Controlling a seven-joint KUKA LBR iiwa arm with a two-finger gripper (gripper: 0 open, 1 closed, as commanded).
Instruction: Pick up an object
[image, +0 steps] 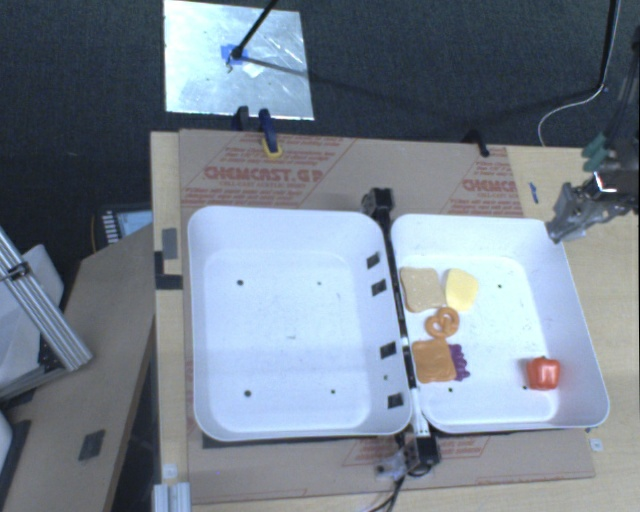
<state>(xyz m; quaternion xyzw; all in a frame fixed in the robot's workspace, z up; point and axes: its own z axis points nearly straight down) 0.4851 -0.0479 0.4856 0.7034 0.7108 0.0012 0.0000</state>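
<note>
Claw: the gripper (562, 228) hangs at the upper right corner of the right bin (575, 300), just outside its rim; whether it is apart or together I cannot tell.
Load: nothing shows in the claw.
Nearest item: a pale yellow piece (461, 290) lies in the upper middle of the right bin, just beside a tan bread slice (421, 288) to its left.
Cluster: below those two, a small pretzel (442, 323) and an orange-brown slab (434, 361) with something purple (458, 358) at its right edge, all close to the wall shared with the left bin (200, 330).
Loner: a red piece (543, 373) sits well apart from the rest, near the lower right corner.
Best pick, as I judge: the red piece, since it has bare floor around it.
Approach: come straight down over its middle and straddle it.
Risk: the flat pieces by the wall lie low and crowded; a grab there may catch a neighbour or slip off.
</note>
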